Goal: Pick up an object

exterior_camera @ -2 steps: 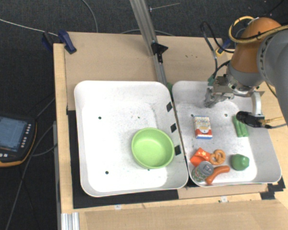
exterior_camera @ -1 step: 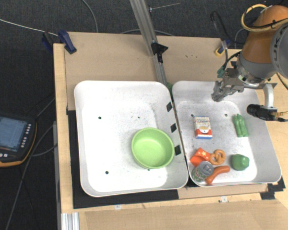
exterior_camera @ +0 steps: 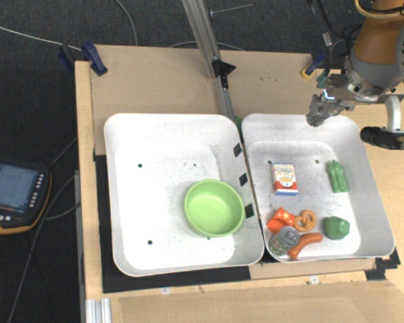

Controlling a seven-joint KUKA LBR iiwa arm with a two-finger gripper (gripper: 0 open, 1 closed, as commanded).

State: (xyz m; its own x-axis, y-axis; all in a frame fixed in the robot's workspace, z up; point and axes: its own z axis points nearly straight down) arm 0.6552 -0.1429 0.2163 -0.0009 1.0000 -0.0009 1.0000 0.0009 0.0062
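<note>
Two shallow white bins sit side by side on the bench. The left bin (exterior_camera: 131,180) holds one thing, a light green bowl (exterior_camera: 214,208), upright with its mouth up, in the near right part of the bin close to the wall shared with its neighbour.

The right bin (exterior_camera: 363,173) holds the rest. A small box (exterior_camera: 284,178) with a white, orange and blue face lies flat near the bin's middle. A green cylinder (exterior_camera: 336,175) lies to its right, near the right wall, pointing roughly front to back. Along the near edge the things crowd together: an orange piece (exterior_camera: 281,218), a pretzel (exterior_camera: 306,219) just beside it, a round grey lid (exterior_camera: 285,237) in front of both, and a red sausage (exterior_camera: 304,243) lying against the lid. A rounded green item (exterior_camera: 336,228) sits apart to the right of this cluster, near the right wall.

The gripper (exterior_camera: 318,115) hangs over the far rim of the right bin, well apart from every object in it, with the arm's orange band above it at the top right. Whether its fingers are spread or closed cannot be told, and nothing is seen in its hold
</note>
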